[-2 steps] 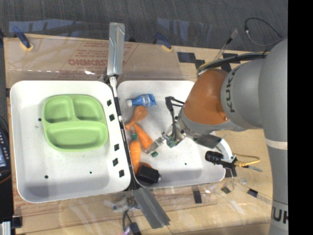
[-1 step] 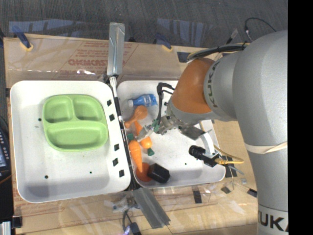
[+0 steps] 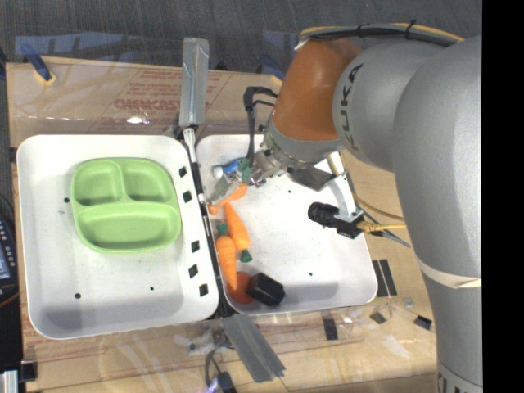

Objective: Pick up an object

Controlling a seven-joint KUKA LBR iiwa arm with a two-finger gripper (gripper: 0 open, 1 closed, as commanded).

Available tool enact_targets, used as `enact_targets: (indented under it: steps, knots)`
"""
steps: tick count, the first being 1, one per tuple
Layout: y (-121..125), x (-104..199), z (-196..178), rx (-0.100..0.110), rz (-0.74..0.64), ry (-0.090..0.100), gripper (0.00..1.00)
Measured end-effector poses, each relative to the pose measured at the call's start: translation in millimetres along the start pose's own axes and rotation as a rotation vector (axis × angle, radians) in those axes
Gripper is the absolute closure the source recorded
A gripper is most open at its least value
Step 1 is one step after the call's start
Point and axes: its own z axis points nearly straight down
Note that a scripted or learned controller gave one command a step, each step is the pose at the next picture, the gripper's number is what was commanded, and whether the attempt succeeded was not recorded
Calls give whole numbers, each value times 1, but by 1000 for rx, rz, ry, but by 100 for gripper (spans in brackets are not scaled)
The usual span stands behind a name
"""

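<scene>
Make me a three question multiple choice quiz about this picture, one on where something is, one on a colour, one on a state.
1. Where is the divided plate?
A. left bin
B. right bin
C. on the cardboard

2. What colour is that plate?
A. blue
B. green
C. red

3. How do the carrots lie in the right bin?
A. stacked in the middle
B. along its left wall
C. leaning on its right wall

Answers: 1 A, it sits inside the left bin. 2 B, it is pale green. 3 B, the orange pieces line the wall by the divider, below the hand.
</scene>
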Motion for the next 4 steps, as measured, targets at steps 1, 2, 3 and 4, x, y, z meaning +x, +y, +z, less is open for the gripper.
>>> enact_targets:
  steps: [1, 2, 3, 4]
  knots:
    - [-40, 1, 3, 6, 120, 2, 0]
    - [-40, 1, 3, 6, 120, 2, 0]
    - [-75, -32, 87, -7, 149, -11, 0]
    - [-53, 6, 2, 3, 508, 1, 0]
